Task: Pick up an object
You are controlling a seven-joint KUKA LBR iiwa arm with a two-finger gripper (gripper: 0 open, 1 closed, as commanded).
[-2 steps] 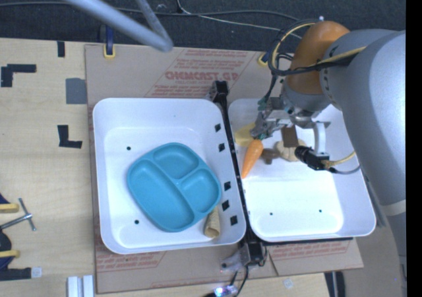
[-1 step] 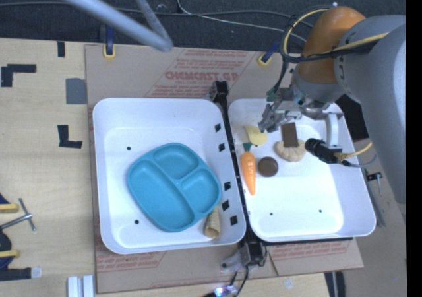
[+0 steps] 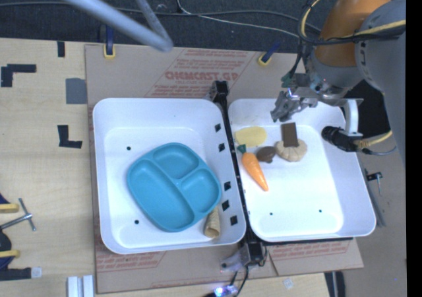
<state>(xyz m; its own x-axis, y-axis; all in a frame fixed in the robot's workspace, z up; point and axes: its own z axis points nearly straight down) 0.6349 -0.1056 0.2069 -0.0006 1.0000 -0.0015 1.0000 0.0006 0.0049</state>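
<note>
My gripper [image 3: 285, 108] hangs over the back of the right bin [image 3: 330, 216], just above and behind the food items. Below it lie a yellow piece [image 3: 250, 135], a dark brown block [image 3: 289, 133] resting on a beige cookie-like lump [image 3: 294, 151], a small brown lump [image 3: 266, 154] and an orange carrot [image 3: 254, 170]. Nothing shows between the fingers.
The left bin [image 3: 109, 124] holds a blue divided plate [image 3: 173, 185] and a tan cone-shaped piece [image 3: 212, 224] at its front right. A black divider clip [image 3: 219, 91] sits between the bins. A grey pole [image 3: 86, 2] crosses the upper left.
</note>
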